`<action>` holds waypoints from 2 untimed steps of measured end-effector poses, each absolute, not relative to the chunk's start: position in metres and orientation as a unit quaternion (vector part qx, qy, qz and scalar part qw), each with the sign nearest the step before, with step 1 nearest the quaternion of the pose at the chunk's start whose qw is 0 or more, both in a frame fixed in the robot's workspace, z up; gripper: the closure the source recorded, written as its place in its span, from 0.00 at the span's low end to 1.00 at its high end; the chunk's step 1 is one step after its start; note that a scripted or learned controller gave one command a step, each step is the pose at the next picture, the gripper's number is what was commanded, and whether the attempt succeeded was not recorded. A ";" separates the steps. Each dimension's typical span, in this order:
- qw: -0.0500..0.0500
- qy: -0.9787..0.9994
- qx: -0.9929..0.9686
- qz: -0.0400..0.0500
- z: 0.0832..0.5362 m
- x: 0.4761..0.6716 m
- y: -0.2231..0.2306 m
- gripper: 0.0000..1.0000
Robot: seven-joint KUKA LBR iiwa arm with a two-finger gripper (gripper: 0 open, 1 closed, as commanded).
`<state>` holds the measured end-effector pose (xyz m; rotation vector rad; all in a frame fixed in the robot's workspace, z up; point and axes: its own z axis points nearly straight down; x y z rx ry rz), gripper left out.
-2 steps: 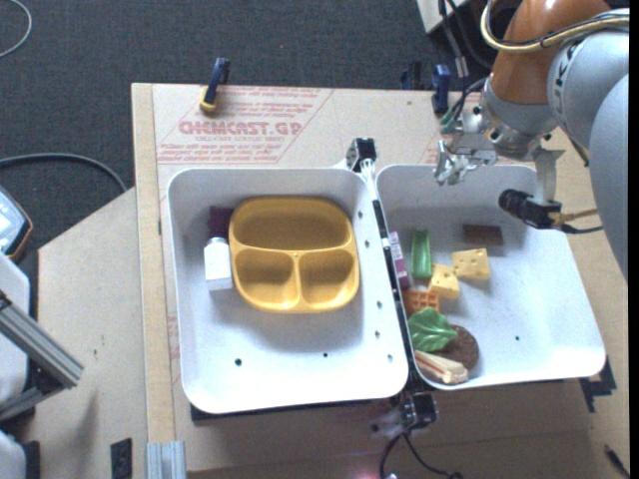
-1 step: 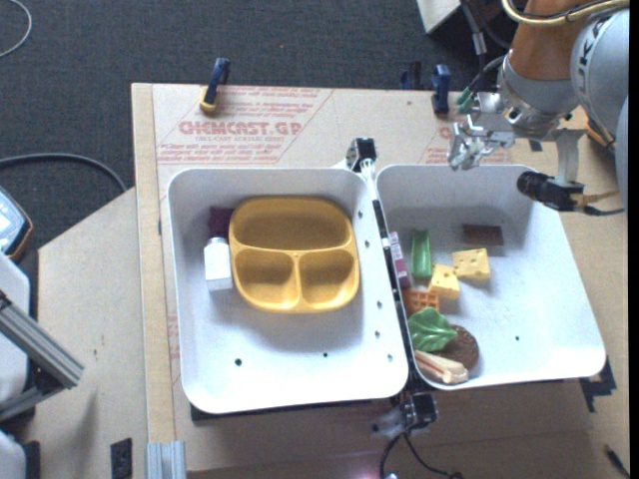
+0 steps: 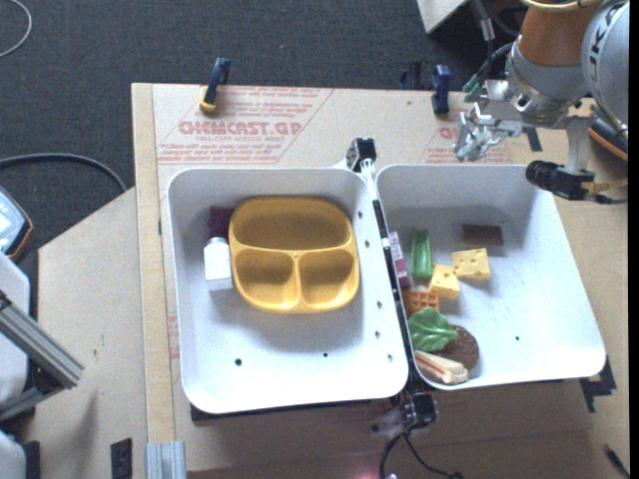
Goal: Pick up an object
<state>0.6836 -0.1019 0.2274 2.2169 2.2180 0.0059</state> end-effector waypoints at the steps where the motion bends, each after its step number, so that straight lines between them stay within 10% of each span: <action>1: -0.002 0.708 0.706 -0.001 0.220 0.650 -0.071 1.00; 2: -0.002 0.709 0.706 0.000 0.231 0.613 -0.028 1.00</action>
